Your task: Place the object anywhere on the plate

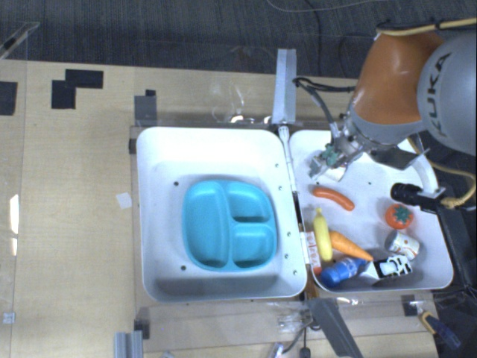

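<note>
A blue plate (227,224) with three compartments lay in the middle of the left bin (160,162). In the right bin (440,271), the toys sat mostly along the lower half. Nearest the divider, a yellow banana (322,233) stood roughly lengthwise, with an orange carrot (349,245) slanting away from its lower end and a blue bottle (341,271) lying just below the carrot. A red sausage (332,197) lay above the banana, tilted, on bare white floor. Further right were a small black-and-white item (393,268), a white cup (402,243) and a red tomato with a green top (399,215). The gripper (333,159) hung over the upper left part of the right bin, just above the sausage and apart from it, with the other toys lower down and well clear. How far its fingers were spread could not be told from this slanted view, and nothing could be seen held between them. The arm (436,88) reached in from the upper right, its orange band (391,73) above the wrist, and sloped down and leftward toward the bin's back corner near the divider.
</note>
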Robot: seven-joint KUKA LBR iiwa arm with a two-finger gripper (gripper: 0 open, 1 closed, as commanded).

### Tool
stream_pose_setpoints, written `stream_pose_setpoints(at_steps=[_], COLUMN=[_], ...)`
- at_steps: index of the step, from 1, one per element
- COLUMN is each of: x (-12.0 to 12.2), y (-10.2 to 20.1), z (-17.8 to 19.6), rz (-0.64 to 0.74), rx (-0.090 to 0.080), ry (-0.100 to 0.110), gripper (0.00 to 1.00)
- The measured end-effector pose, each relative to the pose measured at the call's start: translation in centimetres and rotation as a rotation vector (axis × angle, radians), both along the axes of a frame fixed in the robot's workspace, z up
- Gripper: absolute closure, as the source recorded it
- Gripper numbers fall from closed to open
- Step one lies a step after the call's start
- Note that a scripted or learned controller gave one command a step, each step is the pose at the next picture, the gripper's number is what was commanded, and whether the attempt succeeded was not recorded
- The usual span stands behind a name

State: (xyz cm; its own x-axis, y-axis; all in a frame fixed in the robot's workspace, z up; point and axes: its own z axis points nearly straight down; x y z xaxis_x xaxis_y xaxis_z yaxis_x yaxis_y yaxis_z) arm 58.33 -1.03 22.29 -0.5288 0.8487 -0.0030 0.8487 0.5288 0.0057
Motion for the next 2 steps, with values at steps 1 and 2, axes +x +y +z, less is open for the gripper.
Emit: stream_pose_setpoints(at_steps=[1, 2], x=[3.4, 0.3], y=[-1.6, -4.9], z=[7.2, 16.4], rz=[0.287, 0.172], rx=[-0.003, -0.003], ry=[-0.004, -0.004], gripper=[1.0, 1.0])
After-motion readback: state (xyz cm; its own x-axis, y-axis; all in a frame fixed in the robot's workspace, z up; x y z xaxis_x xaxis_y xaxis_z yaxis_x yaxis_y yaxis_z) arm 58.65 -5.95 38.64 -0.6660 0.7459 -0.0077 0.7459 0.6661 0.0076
